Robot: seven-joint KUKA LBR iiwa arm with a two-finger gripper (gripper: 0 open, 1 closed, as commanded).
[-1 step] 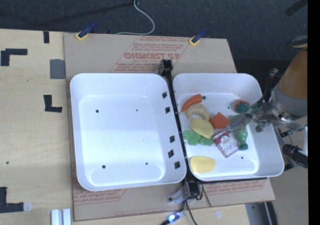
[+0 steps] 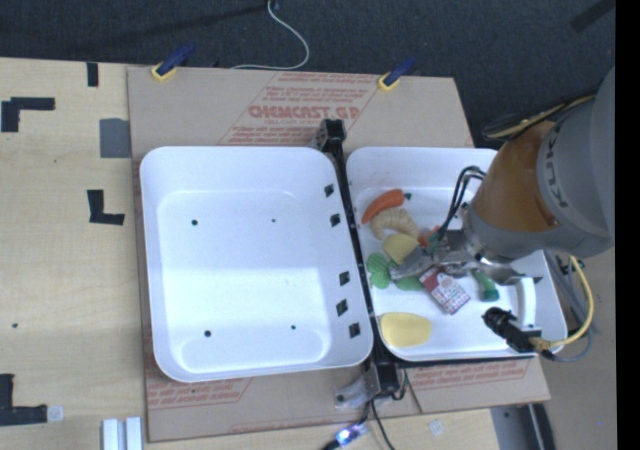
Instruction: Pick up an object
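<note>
My gripper (image 2: 412, 271) is low inside the right bin (image 2: 440, 160), reaching in from the right among a cluster of small objects. Just left of its tip lies a green piece (image 2: 378, 268), and a yellow block (image 2: 400, 247) sits right above it. A red and white packet (image 2: 447, 292) lies just below the wrist. An orange carrot-shaped toy (image 2: 385, 204) and a pale beige item (image 2: 398, 223) lie further back. A yellow rounded object (image 2: 405, 329) rests near the bin's front edge. I cannot make out anything held.
The left bin (image 2: 240, 163) stands beside the right one, with a black divider (image 2: 345, 238) between them. A green piece (image 2: 487, 287) lies under the arm. A black part with a yellow cable (image 2: 510, 330) hangs at the right bin's front right.
</note>
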